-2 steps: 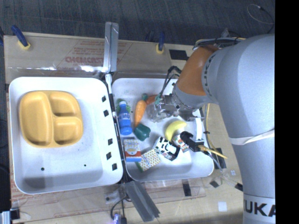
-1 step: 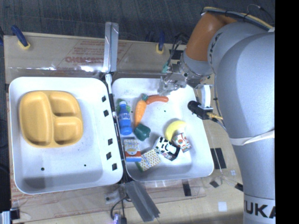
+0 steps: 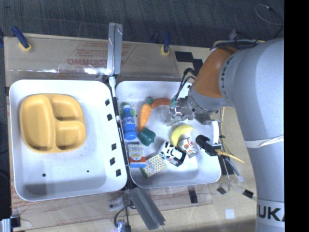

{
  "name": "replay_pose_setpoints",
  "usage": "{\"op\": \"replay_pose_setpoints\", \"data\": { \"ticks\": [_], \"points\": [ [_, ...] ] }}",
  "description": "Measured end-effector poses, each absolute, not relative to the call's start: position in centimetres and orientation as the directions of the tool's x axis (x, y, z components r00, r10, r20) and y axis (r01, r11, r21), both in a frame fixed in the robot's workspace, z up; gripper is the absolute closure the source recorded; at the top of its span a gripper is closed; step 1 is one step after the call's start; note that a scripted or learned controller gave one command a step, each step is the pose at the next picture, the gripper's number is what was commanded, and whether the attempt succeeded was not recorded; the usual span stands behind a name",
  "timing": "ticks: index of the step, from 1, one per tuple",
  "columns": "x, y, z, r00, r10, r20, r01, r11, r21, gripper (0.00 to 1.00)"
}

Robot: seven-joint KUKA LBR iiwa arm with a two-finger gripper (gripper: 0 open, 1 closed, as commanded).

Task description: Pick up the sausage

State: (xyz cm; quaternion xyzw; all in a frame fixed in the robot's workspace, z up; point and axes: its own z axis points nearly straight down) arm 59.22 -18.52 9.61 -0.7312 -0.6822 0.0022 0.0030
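Where the grey arm [image 3: 251, 91] ends below its orange band [image 3: 212, 74], the end effector [image 3: 175, 112] hangs low over the far half of the right bin [image 3: 207, 178]. Whether it is open or closed cannot be told from this angle, and nothing can be seen in its hold. The sausage [image 3: 162, 102], a short orange-brown piece, lies just to its left near the bin's far wall, apparently apart from it. Just in front of the end effector sits a yellow fruit [image 3: 181, 131]. Left of the sausage a carrot [image 3: 144, 116] lies at a slant, and beyond that a blue bottle [image 3: 128, 123] rests along the bin's left wall. A teal block [image 3: 147, 137] sits below the carrot's tip. Toward the near wall lie a black-and-white patterned piece [image 3: 173, 153], a small red-and-white box [image 3: 189, 148], a checkered packet [image 3: 155, 164] and a small carton [image 3: 136, 153], packed close together. The left bin [image 3: 63, 178] holds a yellow divided tray [image 3: 52, 122] in its far left part. Both bins sit side by side on the worktop [image 3: 58, 52].
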Motion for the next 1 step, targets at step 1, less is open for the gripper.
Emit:
{"op": "replay_pose_setpoints", "data": {
  "ticks": [1],
  "points": [
    [65.57,-14.13,20.54,-0.035,0.999,0.0,0.999,0.035,-0.003,1.0]
  ]
}}
